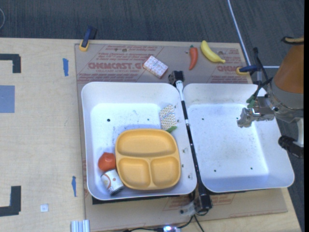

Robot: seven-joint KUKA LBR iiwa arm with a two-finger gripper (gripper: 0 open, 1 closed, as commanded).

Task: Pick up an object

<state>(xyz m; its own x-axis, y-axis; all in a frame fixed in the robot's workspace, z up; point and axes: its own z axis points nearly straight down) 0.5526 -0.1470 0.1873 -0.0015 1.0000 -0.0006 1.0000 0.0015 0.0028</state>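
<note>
My gripper point(245, 118) hangs over the right side of the right bin point(227, 178), with nothing seen in it. The left bin point(96, 105) holds a yellow divided tray point(147, 163). A red round object point(106, 161) and a small white and orange can point(112, 181) lie by the tray's left edge. A patterned packet point(167, 116) rests near the bin's right wall, just behind the tray. All of these lie well to the left of the gripper.
Behind the bins on the brown board lie a patterned block point(155, 66), a red chili point(193, 58) and a yellow banana point(211, 52). Blue clamps point(88, 37) sit at the board's back corners. A black cable point(186, 124) runs between the bins.
</note>
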